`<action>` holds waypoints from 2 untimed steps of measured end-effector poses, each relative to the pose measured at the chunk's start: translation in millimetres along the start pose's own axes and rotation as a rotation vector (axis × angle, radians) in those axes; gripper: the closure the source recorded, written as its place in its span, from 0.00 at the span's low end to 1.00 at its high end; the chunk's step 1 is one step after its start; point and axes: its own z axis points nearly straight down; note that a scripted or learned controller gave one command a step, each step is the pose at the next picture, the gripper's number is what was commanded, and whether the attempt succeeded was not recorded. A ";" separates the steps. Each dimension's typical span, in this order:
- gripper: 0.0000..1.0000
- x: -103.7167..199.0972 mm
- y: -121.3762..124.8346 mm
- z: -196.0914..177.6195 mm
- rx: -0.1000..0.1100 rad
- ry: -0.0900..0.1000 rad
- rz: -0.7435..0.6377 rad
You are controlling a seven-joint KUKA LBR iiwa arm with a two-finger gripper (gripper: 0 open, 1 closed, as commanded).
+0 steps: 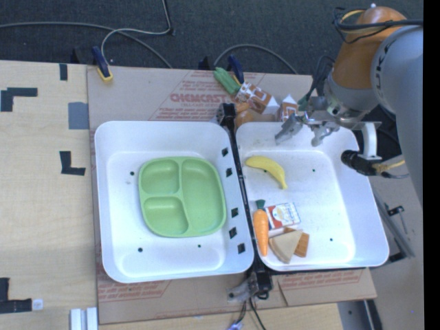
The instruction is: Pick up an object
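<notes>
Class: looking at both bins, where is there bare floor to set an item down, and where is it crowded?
Free: the right bin's floor right of the banana and carton, and the left bin's strips around the green plate. Crowded: the right bin's near-left corner, where carrot, carton and bread cluster. The gripper hangs over the far edge.

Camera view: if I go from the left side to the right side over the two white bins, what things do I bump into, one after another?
Green divided plate → carrot → banana → gripper, open above the right bin's far edge.
</notes>
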 end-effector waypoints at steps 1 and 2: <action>0.00 31.3 -14.1 103.9 -0.002 -0.001 0.000; 1.00 30.9 -14.1 94.3 -0.003 -0.002 -0.001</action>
